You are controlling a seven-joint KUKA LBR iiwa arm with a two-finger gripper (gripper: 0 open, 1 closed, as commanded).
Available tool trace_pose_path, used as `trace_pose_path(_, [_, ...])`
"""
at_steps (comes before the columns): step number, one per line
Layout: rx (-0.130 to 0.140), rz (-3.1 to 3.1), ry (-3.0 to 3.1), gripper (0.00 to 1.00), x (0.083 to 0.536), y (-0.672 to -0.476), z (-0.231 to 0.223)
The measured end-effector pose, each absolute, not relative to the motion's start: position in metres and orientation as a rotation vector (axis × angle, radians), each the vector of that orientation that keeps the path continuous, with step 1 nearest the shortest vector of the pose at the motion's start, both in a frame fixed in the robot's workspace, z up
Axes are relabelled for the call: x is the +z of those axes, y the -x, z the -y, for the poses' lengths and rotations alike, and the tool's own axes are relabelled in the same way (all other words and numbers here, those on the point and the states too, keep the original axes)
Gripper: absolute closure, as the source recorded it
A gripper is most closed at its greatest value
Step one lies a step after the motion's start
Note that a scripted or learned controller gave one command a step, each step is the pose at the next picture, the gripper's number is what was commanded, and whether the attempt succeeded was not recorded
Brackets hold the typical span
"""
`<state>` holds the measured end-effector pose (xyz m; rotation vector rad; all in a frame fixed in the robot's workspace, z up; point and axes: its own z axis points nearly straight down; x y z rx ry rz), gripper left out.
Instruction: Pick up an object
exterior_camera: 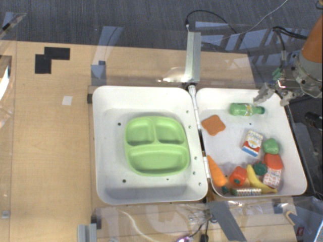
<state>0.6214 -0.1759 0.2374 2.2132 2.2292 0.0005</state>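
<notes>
From my remote station, I see the gripper (pixel 274 93) hanging over the far right corner of the right bin (pixel 222 101), its two fingers spread apart with nothing between them. The green bottle (pixel 246 109) lies on its side just below and left of the gripper, apart from the fingertips. Taking that bottle as my marker: an orange flat piece (pixel 214 125) rests down and to its left, near the wall between the bins. Straight below the bottle stands a small white carton (pixel 252 142), tilted, with a green lump (pixel 271 146) just to the carton's right and a red piece (pixel 273 161) under that. Farther below the bottle, along the bin's near edge, a carrot (pixel 216 172), a red-orange pepper (pixel 238 175), a banana (pixel 260 179) and a small patterned box (pixel 272 177) crowd together, several touching. Well to the bottle's left, the left bin (pixel 108 150) holds a green divided plate (pixel 156 145), lying flat in its middle. The bench (pixel 45 150) around both bins is pale wood.
</notes>
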Motion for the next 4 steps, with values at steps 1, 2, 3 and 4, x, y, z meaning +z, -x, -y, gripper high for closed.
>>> trace_pose_path(1, [-0.002, -2.175, -2.269, 0.0, 0.113, -0.61, 0.175])
trace_pose_path(2, [0.018, -1.805, -2.56, 0.0, 0.089, -0.523, 0.181])
trace_pose_path(3, [0.001, -1.833, -2.551, 0.0, 0.156, -0.505, 0.171])
trace_pose_path(4, [0.01, -1.852, -2.529, 0.0, 0.088, -0.564, 0.186])
